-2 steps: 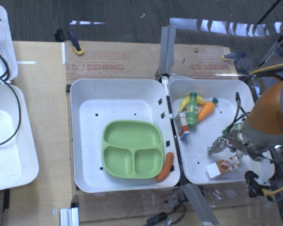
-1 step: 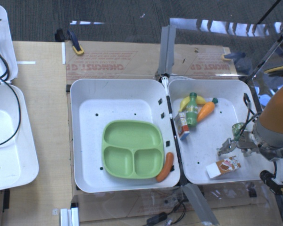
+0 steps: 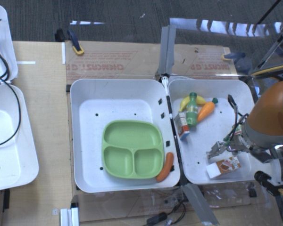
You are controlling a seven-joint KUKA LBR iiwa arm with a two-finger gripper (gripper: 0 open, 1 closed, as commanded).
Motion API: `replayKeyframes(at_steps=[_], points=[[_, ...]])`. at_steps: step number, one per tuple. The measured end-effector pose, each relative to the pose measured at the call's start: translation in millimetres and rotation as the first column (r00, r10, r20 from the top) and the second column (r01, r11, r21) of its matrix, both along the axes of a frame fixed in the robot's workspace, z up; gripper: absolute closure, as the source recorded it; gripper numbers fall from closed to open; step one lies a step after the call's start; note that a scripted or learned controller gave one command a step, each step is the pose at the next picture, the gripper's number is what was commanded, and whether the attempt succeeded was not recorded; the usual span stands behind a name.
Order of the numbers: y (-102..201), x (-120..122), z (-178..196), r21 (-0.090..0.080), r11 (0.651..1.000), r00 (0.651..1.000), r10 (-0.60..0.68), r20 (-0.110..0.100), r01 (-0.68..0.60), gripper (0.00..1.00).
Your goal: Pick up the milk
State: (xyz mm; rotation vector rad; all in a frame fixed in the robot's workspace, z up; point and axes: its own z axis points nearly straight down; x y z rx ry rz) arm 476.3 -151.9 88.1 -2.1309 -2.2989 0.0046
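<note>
The milk (image 3: 181, 125) is a small grey-white carton with red and blue marks. It lies on its side against the left wall of the right bin (image 3: 198, 173). My gripper (image 3: 218, 149) hangs low over the right bin's front half, well to the right of the milk and apart from it. Just below the gripper lies a brown and white carton (image 3: 223, 166). I see nothing held in the gripper.
A green bottle (image 3: 192, 110), a banana (image 3: 186, 102) and a carrot (image 3: 205, 110) crowd the milk's far side. The left bin (image 3: 85, 126) holds a green divided plate (image 3: 133, 149) and a sausage (image 3: 165, 166). A white fixture (image 3: 9, 140) with cables stands at far left.
</note>
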Motion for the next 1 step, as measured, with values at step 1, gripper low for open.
replayKeyframes(at_steps=[1], points=[[-46.1,0.1,0.2,-0.001,0.993,0.993,0.116,0.003,-0.116,0.0]])
